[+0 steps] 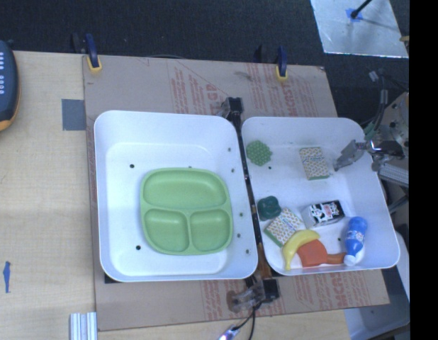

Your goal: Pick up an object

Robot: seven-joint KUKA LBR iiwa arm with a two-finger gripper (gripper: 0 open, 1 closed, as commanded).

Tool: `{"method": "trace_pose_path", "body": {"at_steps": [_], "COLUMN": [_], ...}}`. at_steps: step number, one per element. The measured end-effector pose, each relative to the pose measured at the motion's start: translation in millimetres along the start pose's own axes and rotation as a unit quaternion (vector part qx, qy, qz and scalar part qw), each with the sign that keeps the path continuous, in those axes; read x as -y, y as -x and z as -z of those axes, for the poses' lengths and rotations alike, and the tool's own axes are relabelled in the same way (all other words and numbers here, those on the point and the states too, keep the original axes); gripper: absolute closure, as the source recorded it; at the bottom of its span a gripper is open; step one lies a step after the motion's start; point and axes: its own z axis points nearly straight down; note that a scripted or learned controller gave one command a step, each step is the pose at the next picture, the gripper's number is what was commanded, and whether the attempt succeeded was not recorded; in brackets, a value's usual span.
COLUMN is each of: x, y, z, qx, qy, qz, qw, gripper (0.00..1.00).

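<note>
Two bins (pixel 105 190), one green tray (pixel 185 211), seven small items; jaws (pixel 346 156) state indiscernible.

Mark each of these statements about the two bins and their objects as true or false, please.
1. The green divided plate lies in the left bin. True.
2. The banana lies in the left bin. False: it is in the right bin, near the front edge.
3. The blue bottle is in the right bin. True.
4. The gripper holds the blue bottle. False: the bottle lies in the bin, apart from the gripper.
5. The green plate has one compartment. False: it has three.
</note>
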Motion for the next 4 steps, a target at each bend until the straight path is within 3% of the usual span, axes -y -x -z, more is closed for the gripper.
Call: {"method": "trace_pose_path", "body": {"at_steps": [1,2,3,4], "x": [-46,-87,-70,-55], "y": [-38,-15,-63,-37], "z": [-116,-108,-109,-109], "qx": [-0.001,0.001,0.000,0.000], "qy": [-0.003,0.003,-0.001,-0.001], "qz": [0.003,0.001,0.002,-0.001], "qw": [1.0000,1.0000,1.0000,1.0000], "gripper": [0.00,0.00,0.00,0.00]}}
